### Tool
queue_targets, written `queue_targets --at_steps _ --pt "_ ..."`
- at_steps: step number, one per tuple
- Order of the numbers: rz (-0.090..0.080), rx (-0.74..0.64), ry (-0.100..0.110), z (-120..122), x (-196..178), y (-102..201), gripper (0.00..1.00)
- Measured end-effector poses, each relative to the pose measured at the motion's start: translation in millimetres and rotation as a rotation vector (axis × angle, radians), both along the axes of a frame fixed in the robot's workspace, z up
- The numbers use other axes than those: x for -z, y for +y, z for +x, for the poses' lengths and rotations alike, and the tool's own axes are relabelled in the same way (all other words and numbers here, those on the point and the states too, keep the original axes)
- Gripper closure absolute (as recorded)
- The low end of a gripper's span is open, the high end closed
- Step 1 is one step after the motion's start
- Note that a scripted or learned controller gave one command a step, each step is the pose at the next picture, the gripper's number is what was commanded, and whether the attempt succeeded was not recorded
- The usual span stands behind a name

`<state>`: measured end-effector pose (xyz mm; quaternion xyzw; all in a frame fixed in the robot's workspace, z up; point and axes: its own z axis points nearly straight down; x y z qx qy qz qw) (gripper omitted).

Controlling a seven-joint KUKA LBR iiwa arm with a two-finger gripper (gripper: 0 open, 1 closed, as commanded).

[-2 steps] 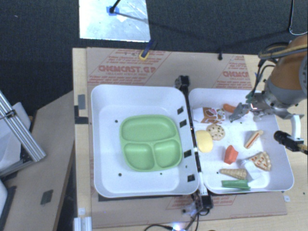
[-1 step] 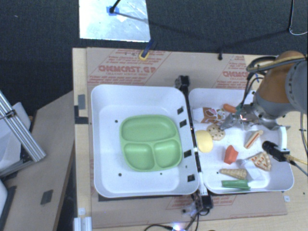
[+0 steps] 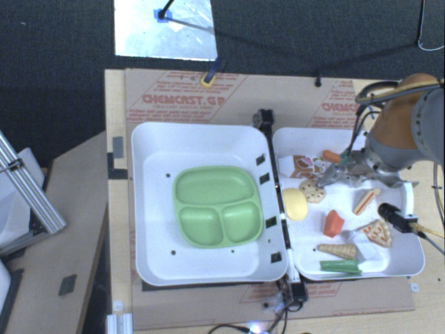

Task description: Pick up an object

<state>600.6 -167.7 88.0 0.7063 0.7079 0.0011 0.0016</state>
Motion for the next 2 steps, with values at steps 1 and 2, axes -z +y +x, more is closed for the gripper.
queue_targets --at_steps 1,2 --pt "0.001 -0.001 -0.008 2.5 -12.3 1.0 1.0" --pt "0.0 -0.003 -0.001 -0.4 -65.6 10.5 1.0"
